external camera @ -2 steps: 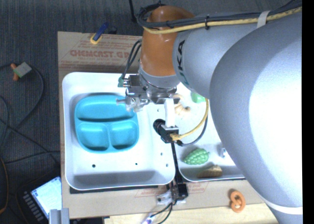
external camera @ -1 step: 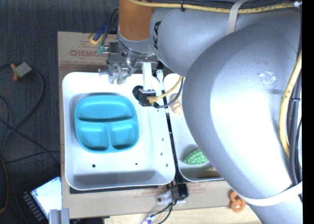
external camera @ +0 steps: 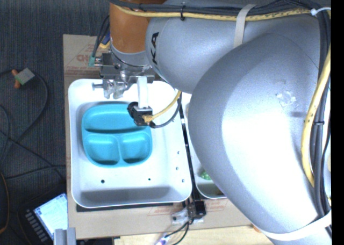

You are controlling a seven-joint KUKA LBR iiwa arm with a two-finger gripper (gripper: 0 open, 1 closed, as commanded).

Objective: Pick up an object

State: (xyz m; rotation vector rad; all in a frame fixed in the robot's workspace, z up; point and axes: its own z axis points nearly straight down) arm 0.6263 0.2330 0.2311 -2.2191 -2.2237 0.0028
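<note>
The grey arm (external camera: pixel 252 104) fills the right of the scene and reaches left over the left bin (external camera: pixel 86 190) on the worktop. A blue divided tray (external camera: pixel 115 141) lies in that bin, toward its far left part, flat and open side up. Its long axis runs roughly left to right, the single long compartment on the far side. The hand (external camera: pixel 114 89) hangs just past the tray's far edge, holding nothing; how far open it is, I cannot tell. This looks like the approach step; next it must come nearer, over the tray's rim, and descend.

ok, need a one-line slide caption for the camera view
KUKA arm's end effector poised at the far rim of the left white bin, just above a blue divided tray.
</note>
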